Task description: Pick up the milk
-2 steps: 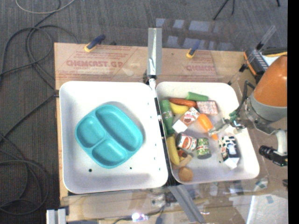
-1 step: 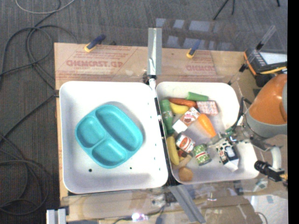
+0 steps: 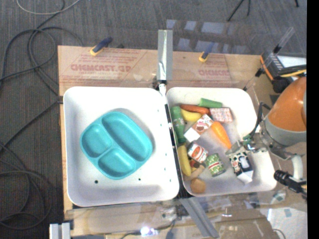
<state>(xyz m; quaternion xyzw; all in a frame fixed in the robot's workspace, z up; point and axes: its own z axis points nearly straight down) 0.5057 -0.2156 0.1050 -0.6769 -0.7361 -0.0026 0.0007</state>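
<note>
Down at the near edge of the right bin (image 3: 251,101), close to the bottom of the view, a brown round thing (image 3: 198,185) sits by the front wall. Just past it, a long yellow banana (image 3: 184,159) lies along the left wall, and a small green can (image 3: 215,164) rests near the middle. To the right of the can stands the milk (image 3: 242,166), a little white carton with black spots, near the bin's front right corner. The jaws (image 3: 247,144) hang right above the milk, at the end of the grey arm (image 3: 286,118) with its orange band, which comes in from the right. I cannot tell if the jaws are apart or together, and I cannot tell if they touch the milk. A bit farther back lie a red and white can (image 3: 197,152), an orange carrot (image 3: 220,134) and a white box (image 3: 192,134). Farther still are a yellow lemon (image 3: 190,115), a red box (image 3: 222,115) and a green pepper (image 3: 211,103) by the back wall. Over in the left bin (image 3: 75,103) sits a blue plate (image 3: 117,143) with three parts. Both bins rest on the tabletop (image 3: 114,66), which has brown cardboard on it at the far side.
</note>
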